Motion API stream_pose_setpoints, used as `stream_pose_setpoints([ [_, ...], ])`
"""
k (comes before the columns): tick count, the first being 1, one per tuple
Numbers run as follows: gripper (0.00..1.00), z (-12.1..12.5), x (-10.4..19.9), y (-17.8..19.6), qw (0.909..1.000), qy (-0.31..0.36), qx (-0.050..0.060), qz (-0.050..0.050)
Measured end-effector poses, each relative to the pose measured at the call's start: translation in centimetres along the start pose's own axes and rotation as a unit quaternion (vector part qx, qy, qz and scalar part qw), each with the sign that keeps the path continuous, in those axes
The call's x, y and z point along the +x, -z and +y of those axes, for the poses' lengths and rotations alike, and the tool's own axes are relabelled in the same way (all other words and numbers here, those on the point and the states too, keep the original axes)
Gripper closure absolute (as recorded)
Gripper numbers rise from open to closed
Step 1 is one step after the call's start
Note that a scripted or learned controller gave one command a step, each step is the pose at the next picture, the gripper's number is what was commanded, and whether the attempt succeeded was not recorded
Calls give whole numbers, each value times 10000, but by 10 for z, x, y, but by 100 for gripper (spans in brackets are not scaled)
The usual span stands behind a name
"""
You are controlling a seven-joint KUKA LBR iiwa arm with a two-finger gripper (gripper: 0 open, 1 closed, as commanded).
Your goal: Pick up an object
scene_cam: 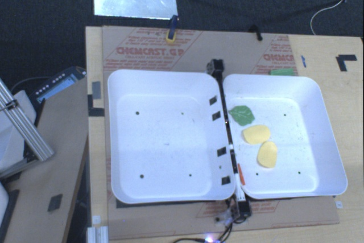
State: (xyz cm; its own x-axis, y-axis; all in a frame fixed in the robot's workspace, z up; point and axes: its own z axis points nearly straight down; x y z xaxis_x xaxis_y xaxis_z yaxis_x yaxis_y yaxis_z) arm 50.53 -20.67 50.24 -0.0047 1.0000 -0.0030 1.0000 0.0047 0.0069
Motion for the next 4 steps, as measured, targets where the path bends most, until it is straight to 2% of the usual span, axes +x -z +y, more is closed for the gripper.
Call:
stream_pose_setpoints([
  [1, 100, -4, 9, 35, 10000, 4, 1, 3],
  [2, 100, -19, 10, 33, 10000, -12, 19, 9],
  [3, 100, -20, 93, -190, 10000, 20, 87, 36],
  [4, 100, -17, 162, 12, 10000, 35, -80, 17],
])
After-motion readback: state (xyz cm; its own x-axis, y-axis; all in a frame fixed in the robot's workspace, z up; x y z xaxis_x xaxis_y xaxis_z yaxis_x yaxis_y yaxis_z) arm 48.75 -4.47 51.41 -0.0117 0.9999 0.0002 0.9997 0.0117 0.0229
